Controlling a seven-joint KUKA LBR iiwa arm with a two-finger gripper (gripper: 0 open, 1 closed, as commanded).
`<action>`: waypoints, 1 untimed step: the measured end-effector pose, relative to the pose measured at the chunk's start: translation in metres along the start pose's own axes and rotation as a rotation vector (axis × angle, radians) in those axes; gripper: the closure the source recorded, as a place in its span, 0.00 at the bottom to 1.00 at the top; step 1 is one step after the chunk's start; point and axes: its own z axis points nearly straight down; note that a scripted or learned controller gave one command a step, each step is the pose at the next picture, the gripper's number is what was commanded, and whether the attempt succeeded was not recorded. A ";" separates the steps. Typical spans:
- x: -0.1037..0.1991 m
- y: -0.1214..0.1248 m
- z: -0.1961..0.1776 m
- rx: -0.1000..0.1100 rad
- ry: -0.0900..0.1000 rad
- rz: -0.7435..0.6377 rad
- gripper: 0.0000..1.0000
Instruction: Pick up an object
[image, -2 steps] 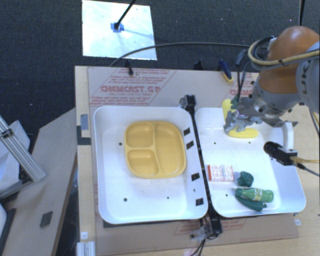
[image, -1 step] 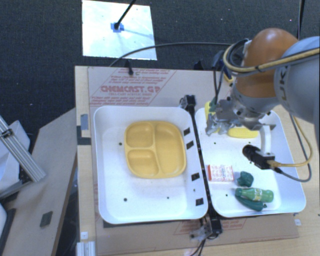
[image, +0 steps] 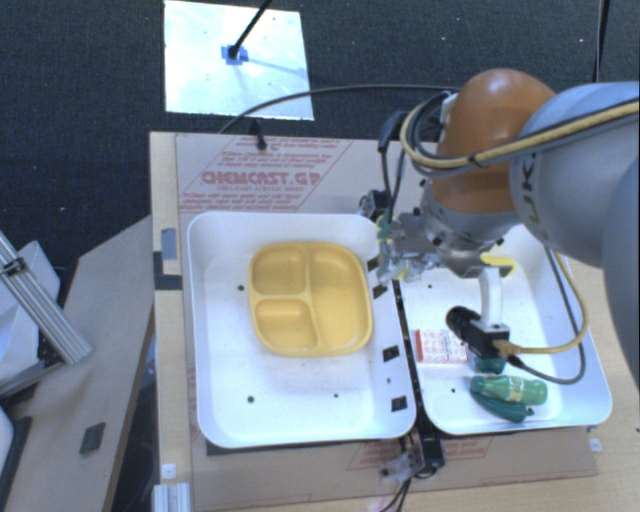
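The gripper (image: 394, 258) is seen low over the seam where the 2 bins meet, at the upper part of that seam; whether it is open or closed cannot be told, as its tip is hidden by its own body. Above it the orange band (image: 488, 125) and the grey arm (image: 585, 170) are seen reaching in from the right.

3 loose things are found in the right bin (image: 592, 392): a white and red packet (image: 437, 347) lying flat near the seam, a green object (image: 510, 391) near the front wall, and a small yellow piece (image: 498, 263) partly covered by the wrist. In the left bin (image: 197, 330) 1 yellow plate (image: 310, 300) with 3 compartments is laid flat, just beside the gripper but apart from it. Short black marks are set along the seam.

Both bins are borne on a brown sheet (image: 262, 176) printed in red letters, and this is laid on a pale wooden bench (image: 110, 290). A dark carpeted floor (image: 80, 90) is seen around it, with a shiny square panel (image: 240, 75) lying beyond the bench and a black cable run across it. A silver metal rail (image: 40, 315) is seen at the left edge.
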 end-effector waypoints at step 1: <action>0.043 -0.024 0.016 0.001 0.000 0.001 1.00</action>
